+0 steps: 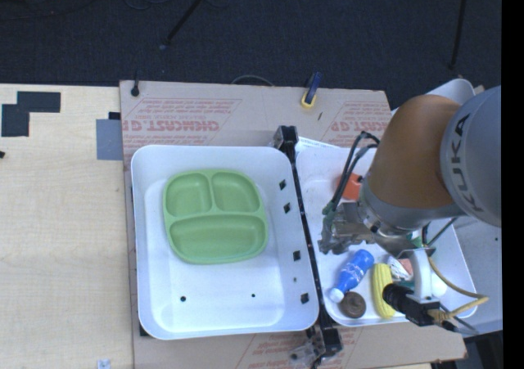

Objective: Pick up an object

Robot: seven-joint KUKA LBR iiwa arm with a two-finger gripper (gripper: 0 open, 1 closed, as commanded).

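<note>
Reaching arm: the grey arm [426, 167] with its orange band comes in from the right and hangs over the right bin [315, 164], covering much of it.
Gripper: the gripper [334, 238] sits low over the right bin's middle, just above the blue bottle; its metal parts are dark and tangled with cables.
Jaws: I cannot tell whether they are released or clenched, since the wrist hides them; nothing shows between them.
Blue bottle: the blue bottle [352, 271] with a white cap lies tilted in the right bin's near part, cap end toward the divider, just below the gripper.
Yellow object: a yellow object [381, 285] lies just right of the bottle, partly under a black fitting.
Brown round piece: a small brown round piece [354, 304] rests near the bin's front rim, just below the bottle's cap.
Orange item: an orange item [352, 186] peeks out behind the arm's cables, farther back in the right bin.
Left bin: the left bin [155, 294] holds a green divided tray [215, 217], lying flat toward its back half.
Bench: cardboard sheets [205, 118] lie under both bins, with a blue-and-yellow clamp [311, 91] at the far edge.
</note>
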